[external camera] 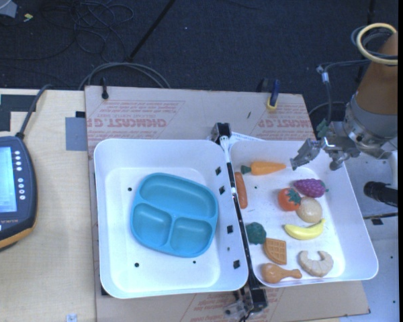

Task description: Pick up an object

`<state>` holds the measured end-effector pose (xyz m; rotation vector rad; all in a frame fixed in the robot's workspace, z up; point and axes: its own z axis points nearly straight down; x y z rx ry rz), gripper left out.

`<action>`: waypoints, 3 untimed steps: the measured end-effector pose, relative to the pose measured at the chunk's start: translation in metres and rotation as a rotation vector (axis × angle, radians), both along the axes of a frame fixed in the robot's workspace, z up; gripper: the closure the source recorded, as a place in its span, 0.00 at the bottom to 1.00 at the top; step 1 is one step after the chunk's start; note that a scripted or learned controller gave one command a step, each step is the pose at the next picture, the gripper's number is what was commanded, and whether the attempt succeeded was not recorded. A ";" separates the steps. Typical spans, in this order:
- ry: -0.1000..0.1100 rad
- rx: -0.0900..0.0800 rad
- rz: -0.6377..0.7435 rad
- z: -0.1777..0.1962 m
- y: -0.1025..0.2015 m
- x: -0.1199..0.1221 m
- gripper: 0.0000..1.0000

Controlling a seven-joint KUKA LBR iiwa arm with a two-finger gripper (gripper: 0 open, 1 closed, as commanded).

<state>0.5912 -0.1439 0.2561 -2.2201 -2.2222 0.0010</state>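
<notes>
The right bin [360, 235] holds several toy foods: a carrot [266, 168], a sausage [241, 189], purple grapes [309, 188], a tomato [289, 199], a beige ball [309, 211], a banana [304, 231], broccoli [256, 233], a waffle [275, 250], a chicken leg [280, 272] and a croissant-like piece [316, 263]. My gripper [320, 155] hangs over the bin's far right corner, above and just beyond the grapes, open, with nothing between its fingers [303, 157].
A blue divided plate [175, 215] lies in the left bin [114, 227]. A teach pendant [7, 186] rests on the bench at far left. Cardboard [161, 116] lies under both bins, and cables trail behind.
</notes>
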 end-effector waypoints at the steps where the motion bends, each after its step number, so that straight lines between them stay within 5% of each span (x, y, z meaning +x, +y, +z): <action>1: 0.012 0.003 0.000 -0.146 -0.013 -0.014 0.00; 2: -0.006 -0.002 -0.006 -0.124 -0.017 -0.009 1.00; 3: -0.003 0.001 0.000 -0.032 0.007 -0.024 1.00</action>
